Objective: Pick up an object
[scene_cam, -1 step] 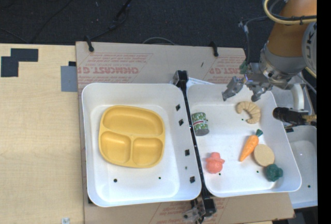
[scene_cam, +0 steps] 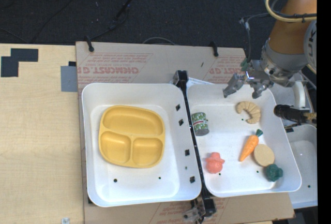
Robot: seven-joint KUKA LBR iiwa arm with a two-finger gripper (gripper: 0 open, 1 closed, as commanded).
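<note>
- The gripper (scene_cam: 244, 86) is hovering over the right bin's (scene_cam: 227, 187) far edge, fingers spread apart — grasping nothing.
- A croissant (scene_cam: 249, 110) is lying just beside it; carrot (scene_cam: 249, 147), pink toy (scene_cam: 214, 162) and can (scene_cam: 199, 123) are sitting nearer the camera.
- A yellow tray (scene_cam: 132, 135) is resting in the left bin (scene_cam: 93, 114).

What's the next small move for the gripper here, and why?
Probably lower straight down onto the tan toy croissant. The gripper hovers at the back of the right white bin, its fingers spread with nothing between them, and the croissant lies just in front of it, apart from the orange toy carrot.
</note>
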